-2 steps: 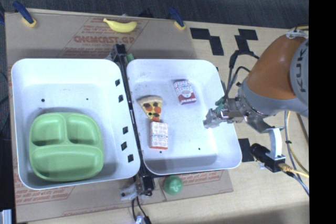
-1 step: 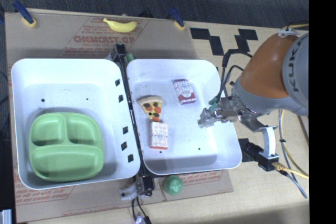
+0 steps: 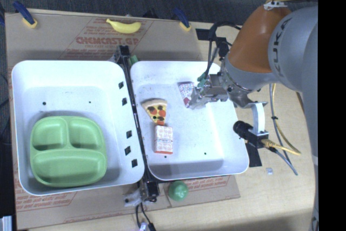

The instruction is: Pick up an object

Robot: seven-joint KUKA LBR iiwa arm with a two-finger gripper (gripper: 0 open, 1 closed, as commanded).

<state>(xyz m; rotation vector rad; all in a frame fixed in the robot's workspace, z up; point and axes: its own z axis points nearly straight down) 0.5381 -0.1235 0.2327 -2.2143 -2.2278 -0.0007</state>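
One packet (image 3: pixel 185 91) | touching gripper (image 3: pixel 195 99) | right bin (image 3: pixel 227 162)

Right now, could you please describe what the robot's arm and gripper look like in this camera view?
The arm is a thick, rounded grey body with a broad orange band above the wrist and dark lettering along its side. The gripper is a small assembly of grey metal parts and black fittings. Thin dark cables run beside the wrist, and a yellow cable trails away below it.

Green tray (image 3: pixel 67 150), yellow banana (image 3: pixel 124 25)
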